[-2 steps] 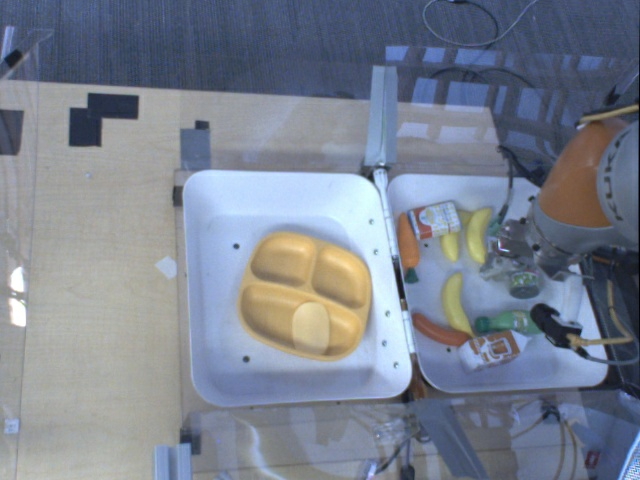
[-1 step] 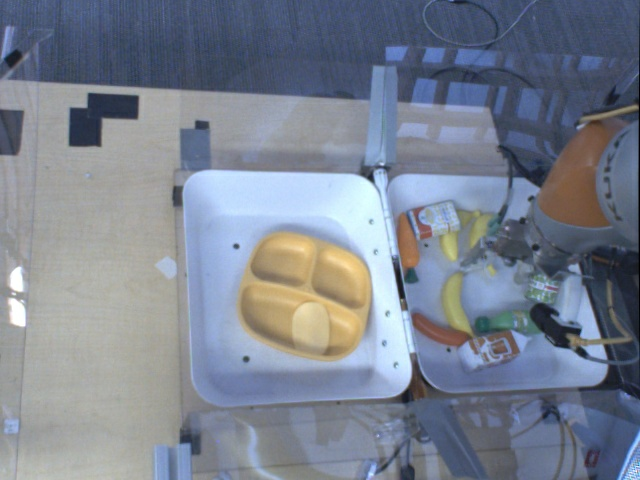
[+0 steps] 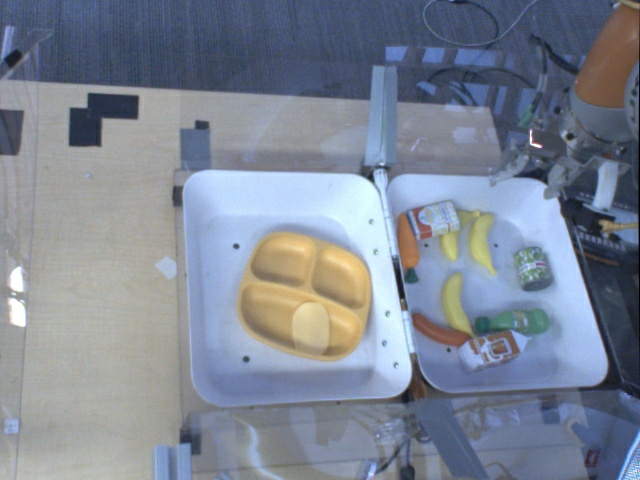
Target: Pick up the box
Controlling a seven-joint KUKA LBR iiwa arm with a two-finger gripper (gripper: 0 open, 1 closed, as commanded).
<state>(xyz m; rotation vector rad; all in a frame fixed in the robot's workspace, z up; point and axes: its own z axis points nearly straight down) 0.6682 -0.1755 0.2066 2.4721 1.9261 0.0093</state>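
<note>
The box [image 3: 434, 218] lay in the right bin [image 3: 575, 268] at its 11 o'clock corner, beside the carrot [image 3: 407, 244] and touching a banana [image 3: 452, 238]. A second carton [image 3: 493, 349] lay at 6 o'clock, against the sausage [image 3: 438, 329] and green bottle [image 3: 512, 321]. The end effector [image 3: 575, 163] hovered over the bin's 1 o'clock rim; whether it was apart or together could not be told. Bare bin floor lay around the can [image 3: 533, 267]. The left bin [image 3: 215, 268] held a yellow tray [image 3: 305, 294].

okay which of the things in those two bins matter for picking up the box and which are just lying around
For the job:
carton by the carrot
carton near the front
tool

Lying about:
carrot
three bananas
sausage
green bottle
green can
yellow divided plate
</note>
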